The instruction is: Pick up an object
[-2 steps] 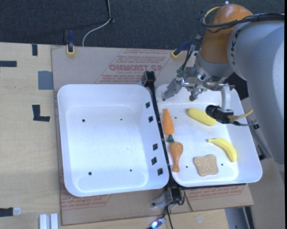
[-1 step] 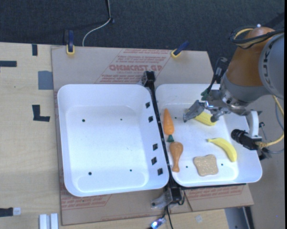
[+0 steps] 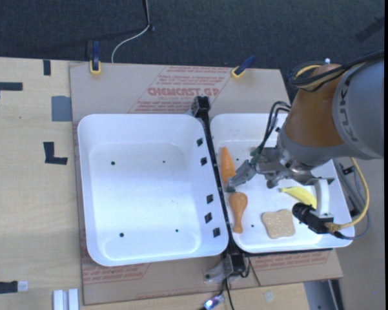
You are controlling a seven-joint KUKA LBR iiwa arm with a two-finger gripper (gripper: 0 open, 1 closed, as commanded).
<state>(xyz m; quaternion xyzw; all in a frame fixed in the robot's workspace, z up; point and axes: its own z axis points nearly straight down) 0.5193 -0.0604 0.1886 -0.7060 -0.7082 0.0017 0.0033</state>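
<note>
White bins [image 3: 90, 173] sit on cardboard [image 3: 174, 89] (printed red) — over dark carpet [image 3: 51, 11].

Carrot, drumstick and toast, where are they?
Carrot [image 3: 226, 163], camera view, middle of its orange body.
Drumstick [image 3: 237, 205], camera view, its fat end.
Toast [image 3: 278, 223], camera view, centre of the slice.
</note>
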